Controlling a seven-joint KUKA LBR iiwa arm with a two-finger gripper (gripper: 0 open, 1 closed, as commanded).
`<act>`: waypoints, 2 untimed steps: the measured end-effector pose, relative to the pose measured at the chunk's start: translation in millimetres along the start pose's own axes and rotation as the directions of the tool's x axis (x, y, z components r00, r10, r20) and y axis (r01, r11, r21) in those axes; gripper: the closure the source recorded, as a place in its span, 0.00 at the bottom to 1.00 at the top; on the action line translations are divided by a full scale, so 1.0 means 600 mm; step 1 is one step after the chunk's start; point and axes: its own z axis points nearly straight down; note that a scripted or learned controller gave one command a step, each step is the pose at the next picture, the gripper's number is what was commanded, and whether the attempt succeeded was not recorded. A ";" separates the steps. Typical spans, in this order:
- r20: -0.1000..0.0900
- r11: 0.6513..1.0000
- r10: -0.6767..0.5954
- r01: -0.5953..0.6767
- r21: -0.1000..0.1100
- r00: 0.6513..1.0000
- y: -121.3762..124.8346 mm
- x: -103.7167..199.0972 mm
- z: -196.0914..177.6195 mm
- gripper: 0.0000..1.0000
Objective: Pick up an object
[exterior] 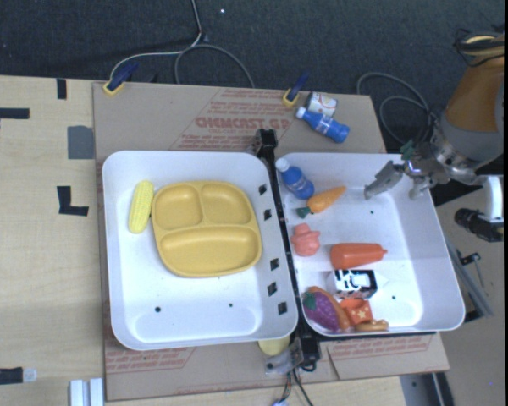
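white right bin (423, 252) keeps your targets clustered low; your gripper (388, 178) hangs spread wide, holding nothing, the orange carrot (326, 199) at its nine o'clock.

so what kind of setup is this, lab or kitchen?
Likely a robot lab bench for pick trials, not a kitchen: two white bins clamped on cardboard, toy food like the corn and carrot, cables trailing over dark carpet.
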 end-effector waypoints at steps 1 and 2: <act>0.000 1.000 -0.005 0.005 0.001 1.000 -0.028 0.146 0.188 0.00; 0.001 1.000 -0.004 0.004 -0.003 1.000 0.073 0.182 0.182 0.00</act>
